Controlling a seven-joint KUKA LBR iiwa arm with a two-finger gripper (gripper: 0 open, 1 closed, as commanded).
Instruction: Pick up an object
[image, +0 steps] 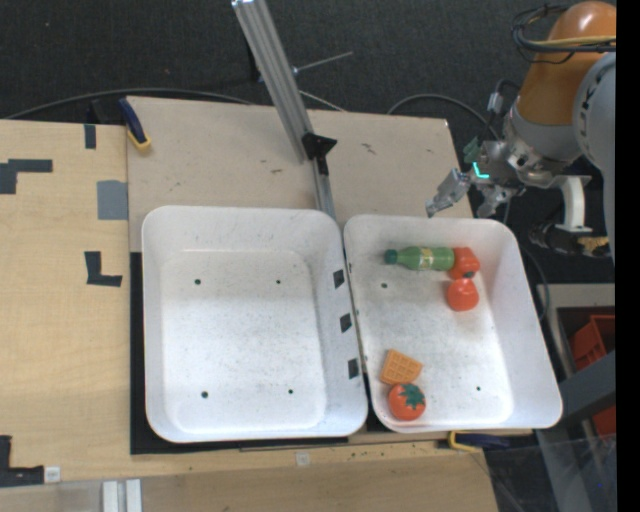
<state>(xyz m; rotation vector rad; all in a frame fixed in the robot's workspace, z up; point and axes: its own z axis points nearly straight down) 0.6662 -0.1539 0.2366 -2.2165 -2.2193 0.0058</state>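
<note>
Camera view: gripper (462, 194) hangs above the far edge of the right bin (520, 330), nothing between its fingers; whether they are spread or pressed together, cannot tell. Right bin holds a green bottle (420, 259) lying on its side at the far end, an orange-red piece (462, 293) just beside its right end, a waffle-like cracker (401, 366) touching a tomato (407, 401) at the near edge.

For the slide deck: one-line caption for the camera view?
Gripper above right bin's far rim; bottle, waffle and tomato inside.
</note>
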